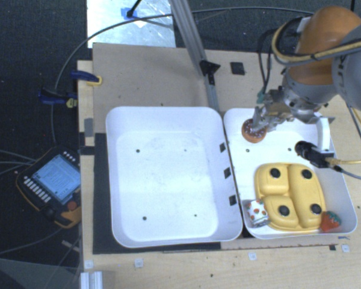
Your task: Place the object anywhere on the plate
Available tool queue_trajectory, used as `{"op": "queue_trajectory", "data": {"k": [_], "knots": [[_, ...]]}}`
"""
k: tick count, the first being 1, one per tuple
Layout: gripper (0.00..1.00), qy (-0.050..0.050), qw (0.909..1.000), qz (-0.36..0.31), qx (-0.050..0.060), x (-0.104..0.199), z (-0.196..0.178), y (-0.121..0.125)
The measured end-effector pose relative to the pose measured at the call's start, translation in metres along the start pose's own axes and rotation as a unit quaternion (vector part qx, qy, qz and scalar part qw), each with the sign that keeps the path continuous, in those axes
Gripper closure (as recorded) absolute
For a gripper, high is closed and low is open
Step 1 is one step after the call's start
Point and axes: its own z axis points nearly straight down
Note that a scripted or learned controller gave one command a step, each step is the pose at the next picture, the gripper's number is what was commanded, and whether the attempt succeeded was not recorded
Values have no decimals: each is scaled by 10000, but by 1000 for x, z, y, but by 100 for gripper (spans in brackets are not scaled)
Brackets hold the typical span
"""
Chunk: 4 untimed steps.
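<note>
A small round brown object (pixel 253 135) lies near the far left corner of the right bin (pixel 243 161). My gripper (pixel 262 123) reaches down right over it, its tip at or touching the object's top. A yellow sectioned plate (pixel 296 192) with black dots lies in the near half of the same bin, a short way nearer the camera than the gripper. The arm's grey wrist and orange band (pixel 325 35) hang over the bin's far right side.
A small white patterned cube (pixel 256 213) sits against the plate's near left corner and a red strawberry (pixel 331 221) at its near right corner. A black plug on a yellow cable (pixel 310 152) hangs over the right bin. The left bin (pixel 162 173) adjoins it.
</note>
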Motion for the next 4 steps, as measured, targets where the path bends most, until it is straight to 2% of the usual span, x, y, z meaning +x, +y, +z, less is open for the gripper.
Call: {"op": "queue_trajectory", "data": {"k": [1,2,3,4], "knots": [[100,1,10000,2,6,50,6,-24],[100,5,10000,3,6,95,-3,-59],[100,1,10000,10,3,126,-4,-88],[0,3,10000,21,-3,126,-4,-88]]}}
